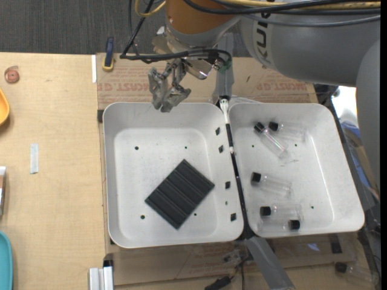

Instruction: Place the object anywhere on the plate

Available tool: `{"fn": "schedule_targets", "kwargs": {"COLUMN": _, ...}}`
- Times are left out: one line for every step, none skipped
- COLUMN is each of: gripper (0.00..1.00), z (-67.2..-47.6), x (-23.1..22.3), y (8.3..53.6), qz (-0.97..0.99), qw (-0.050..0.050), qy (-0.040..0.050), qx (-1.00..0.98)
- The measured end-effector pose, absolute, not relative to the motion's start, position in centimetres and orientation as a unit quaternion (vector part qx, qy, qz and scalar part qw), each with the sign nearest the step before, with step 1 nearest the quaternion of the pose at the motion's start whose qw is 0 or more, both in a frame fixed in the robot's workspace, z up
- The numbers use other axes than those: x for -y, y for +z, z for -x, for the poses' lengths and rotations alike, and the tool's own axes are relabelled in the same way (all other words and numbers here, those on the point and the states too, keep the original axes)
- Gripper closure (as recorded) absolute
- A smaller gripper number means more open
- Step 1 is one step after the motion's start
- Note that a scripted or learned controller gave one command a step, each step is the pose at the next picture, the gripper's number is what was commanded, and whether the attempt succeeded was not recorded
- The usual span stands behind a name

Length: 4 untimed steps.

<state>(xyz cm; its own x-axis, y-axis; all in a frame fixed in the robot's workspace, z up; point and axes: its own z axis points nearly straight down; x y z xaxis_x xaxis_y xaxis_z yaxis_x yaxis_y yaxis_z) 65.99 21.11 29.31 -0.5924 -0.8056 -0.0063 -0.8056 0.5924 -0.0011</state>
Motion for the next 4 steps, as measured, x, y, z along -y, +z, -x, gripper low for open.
{"fn": "schedule_targets", "kwargs": {"gripper": 1.0, "z": -57.4, "x": -19.5, "y": 31.4, "qz": 0.459, "qw": 0.002, "qy": 0.0003, "qx": -0.888}}
{"fn": "schedule_targets", "kwargs": {"gripper": 1.0, "z": -60.7, "x": -20.5, "y": 28.3, "qz": 0.494, "qw": 0.002, "qy": 0.0004, "qx": -0.87}}
{"fn": "schedule_targets", "kwargs": {"gripper": 1.0, "z": -66.0, "x": -22.1, "y": 28.2, "qz": 0.565, "qw": 0.003, "qy": 0.0007, "qx": -0.825}}
{"fn": "schedule_targets", "kwargs": {"gripper": 1.0, "z": -61.1, "x": -16.3, "y": 30.1, "qz": 0.625, "qw": 0.002, "qy": 0.0005, "qx": -0.781}}
